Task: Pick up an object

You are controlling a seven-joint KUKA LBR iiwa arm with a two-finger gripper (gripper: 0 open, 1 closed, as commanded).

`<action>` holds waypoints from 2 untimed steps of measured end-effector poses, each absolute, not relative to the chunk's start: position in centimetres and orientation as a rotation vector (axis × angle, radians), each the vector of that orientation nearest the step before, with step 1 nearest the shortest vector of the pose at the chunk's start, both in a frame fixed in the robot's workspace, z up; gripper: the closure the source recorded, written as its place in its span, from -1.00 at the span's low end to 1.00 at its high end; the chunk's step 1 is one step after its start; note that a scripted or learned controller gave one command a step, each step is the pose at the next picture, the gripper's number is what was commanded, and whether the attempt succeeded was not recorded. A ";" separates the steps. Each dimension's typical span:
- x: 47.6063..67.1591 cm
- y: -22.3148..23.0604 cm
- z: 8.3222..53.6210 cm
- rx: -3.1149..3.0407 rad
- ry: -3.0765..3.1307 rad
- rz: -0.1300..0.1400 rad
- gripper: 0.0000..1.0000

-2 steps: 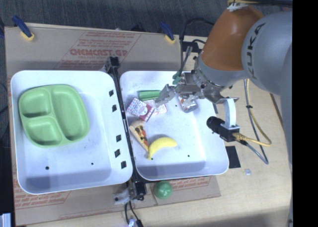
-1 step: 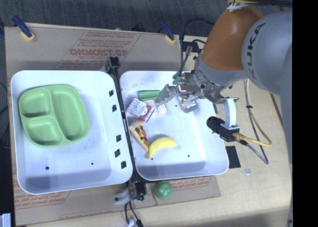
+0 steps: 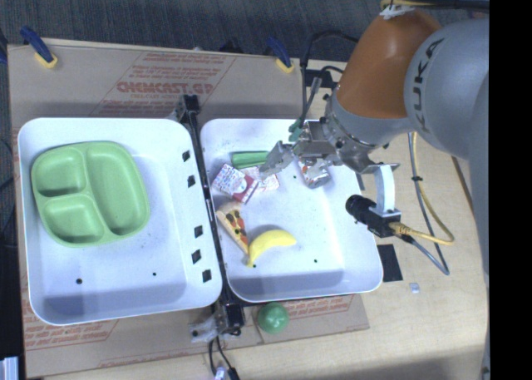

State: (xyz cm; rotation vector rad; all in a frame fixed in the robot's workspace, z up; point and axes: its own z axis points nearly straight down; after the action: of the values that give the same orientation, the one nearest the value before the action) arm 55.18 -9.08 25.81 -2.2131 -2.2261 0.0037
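Note:
My gripper (image 3: 295, 167) hangs over the back middle of the right bin (image 3: 353, 266), open, with nothing between its fingers. One fingertip (image 3: 275, 160) is just beside a green stick (image 3: 248, 157) lying near the bin's back. In front of it lie a red-and-white packet (image 3: 231, 180) and a small white-and-pink packet (image 3: 264, 184). Nearer the front are a toy pizza slice (image 3: 234, 227) and a yellow banana (image 3: 271, 242). The wrist hides the bin floor beneath it.
The left bin (image 3: 50, 287) holds a green divided plate (image 3: 87, 191). A black divider (image 3: 199, 204) runs between the bins. A green ball (image 3: 271, 317) rests on the bench in front of the right bin. Cables (image 3: 424, 229) trail off the arm at the right.

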 end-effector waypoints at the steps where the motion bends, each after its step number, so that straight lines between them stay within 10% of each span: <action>1: 55.2 -9.1 25.8 -2.213 -2.226 0.004 -1.00; 2: 55.2 -9.1 25.8 -2.213 -2.226 0.004 -1.00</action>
State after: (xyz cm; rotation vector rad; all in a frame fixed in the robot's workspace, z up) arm 55.18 -9.08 25.81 -2.2131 -2.2261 0.0037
